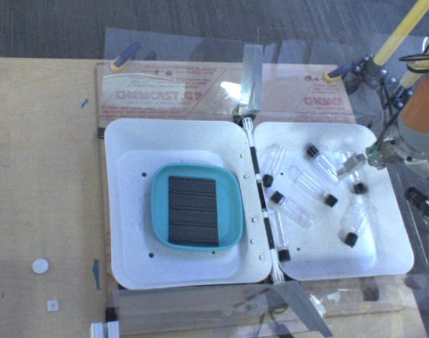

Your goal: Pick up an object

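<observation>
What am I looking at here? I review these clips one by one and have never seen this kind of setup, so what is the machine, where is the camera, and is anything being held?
One fixed camera looks down at a slant on a wooden bench bearing two shallow white bins side by side. The left bin holds a teal tray with a dark ribbed block in it. The right bin holds several clear plastic vials with black caps, lying scattered. The machine is a robot arm reaching in from the right edge; its gripper is low over the right bin's vials. The image is too blurred there to say whether it holds one.
</observation>
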Controlling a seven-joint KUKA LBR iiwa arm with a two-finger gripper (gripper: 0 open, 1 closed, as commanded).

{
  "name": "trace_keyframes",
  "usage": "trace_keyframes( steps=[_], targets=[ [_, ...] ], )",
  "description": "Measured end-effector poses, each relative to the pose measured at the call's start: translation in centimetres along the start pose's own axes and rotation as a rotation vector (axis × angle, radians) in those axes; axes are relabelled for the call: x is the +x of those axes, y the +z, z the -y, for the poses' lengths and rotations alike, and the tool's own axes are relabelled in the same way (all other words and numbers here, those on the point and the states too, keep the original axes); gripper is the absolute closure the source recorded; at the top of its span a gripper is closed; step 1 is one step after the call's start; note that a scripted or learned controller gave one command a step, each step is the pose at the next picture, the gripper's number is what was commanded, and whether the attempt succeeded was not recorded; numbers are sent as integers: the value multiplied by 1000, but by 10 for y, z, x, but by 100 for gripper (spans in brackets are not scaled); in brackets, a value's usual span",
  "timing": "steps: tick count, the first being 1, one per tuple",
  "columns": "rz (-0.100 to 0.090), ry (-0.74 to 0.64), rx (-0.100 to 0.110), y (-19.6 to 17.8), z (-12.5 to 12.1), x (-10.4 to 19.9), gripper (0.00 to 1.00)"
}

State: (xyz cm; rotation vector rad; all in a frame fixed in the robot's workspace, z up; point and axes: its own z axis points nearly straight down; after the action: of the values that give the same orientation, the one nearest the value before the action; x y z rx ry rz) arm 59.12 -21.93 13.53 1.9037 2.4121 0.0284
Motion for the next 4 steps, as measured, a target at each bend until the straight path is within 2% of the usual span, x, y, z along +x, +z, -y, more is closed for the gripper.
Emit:
trace_keyframes(
  steps=[1,2,3,4],
  targets=[
    [1,-24,0,0,0,0,0],
    [-41,-55,53,36,1,38,0],
    [-38,-54,49,25,0,37,100],
    [-40,7,55,-65,-33,64,100]
  ],
)
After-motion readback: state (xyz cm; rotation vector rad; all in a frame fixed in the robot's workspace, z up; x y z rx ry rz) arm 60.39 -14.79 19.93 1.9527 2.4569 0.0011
